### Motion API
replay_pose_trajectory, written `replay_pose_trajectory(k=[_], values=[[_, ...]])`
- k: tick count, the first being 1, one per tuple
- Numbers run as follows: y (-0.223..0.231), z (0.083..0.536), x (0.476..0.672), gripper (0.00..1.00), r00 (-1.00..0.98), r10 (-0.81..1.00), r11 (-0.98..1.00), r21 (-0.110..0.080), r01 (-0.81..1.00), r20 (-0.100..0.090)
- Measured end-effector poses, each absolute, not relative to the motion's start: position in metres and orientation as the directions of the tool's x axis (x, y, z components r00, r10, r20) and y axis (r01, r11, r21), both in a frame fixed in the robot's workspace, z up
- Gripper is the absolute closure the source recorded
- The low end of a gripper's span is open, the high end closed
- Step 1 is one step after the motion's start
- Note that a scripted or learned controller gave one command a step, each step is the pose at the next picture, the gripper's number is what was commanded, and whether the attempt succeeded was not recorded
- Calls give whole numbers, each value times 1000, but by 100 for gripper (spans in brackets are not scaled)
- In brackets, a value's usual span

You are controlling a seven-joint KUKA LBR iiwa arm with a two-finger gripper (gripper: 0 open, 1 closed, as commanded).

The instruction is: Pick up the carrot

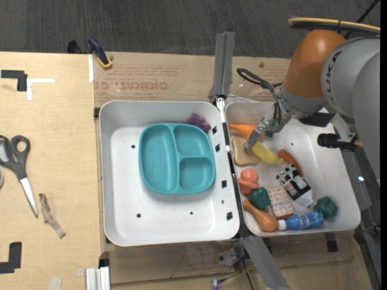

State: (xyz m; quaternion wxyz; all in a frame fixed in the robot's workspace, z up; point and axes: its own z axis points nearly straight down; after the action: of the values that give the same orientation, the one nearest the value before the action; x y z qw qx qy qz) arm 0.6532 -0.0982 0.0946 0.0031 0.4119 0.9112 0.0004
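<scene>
Hand (255, 138) low in the right bin (338, 180), just beside the carrot (242, 128) and over the bread slice (243, 154); finger spread cannot be determined.

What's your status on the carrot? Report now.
Gripper low in right bin, nothing seen held. Carrot at bin's far left corner, beside gripper. Bread slice and yellow piece crowd close.
</scene>
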Motion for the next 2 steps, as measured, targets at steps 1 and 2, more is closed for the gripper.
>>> replay_pose_trajectory(k=[1, 2], values=[[-104, 93, 644, 0, -328, 945, 328, 0, 945, -2], [-104, 103, 645, 100, -332, 943, 332, 2, 943, -4]])
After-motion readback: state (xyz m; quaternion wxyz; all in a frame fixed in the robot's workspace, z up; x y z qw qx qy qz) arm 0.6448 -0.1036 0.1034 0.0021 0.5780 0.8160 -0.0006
